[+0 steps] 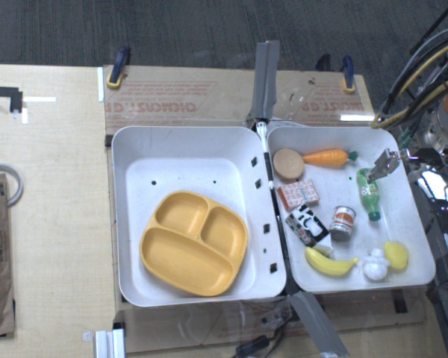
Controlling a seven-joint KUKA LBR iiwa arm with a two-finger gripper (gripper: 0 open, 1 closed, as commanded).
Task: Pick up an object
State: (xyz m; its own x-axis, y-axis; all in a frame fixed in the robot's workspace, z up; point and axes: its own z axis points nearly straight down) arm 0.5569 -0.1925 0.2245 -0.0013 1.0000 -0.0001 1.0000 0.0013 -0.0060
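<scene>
Yellow tray [194,242]: left bin, rigid, too broad to pinch.
Carrot [325,156]: right bin [420,222], light, firm; grip mid-body.
Green bottle [369,195]: likely slippery, just under the claw.
Claw [386,164]: over right bin; finger spread: cannot tell.

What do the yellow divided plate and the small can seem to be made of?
Yellow divided plate: probably plastic, with a smooth matte finish and even colour. Small can: probably metal, judging by its shiny silver top, with a reddish label around it.
</scene>
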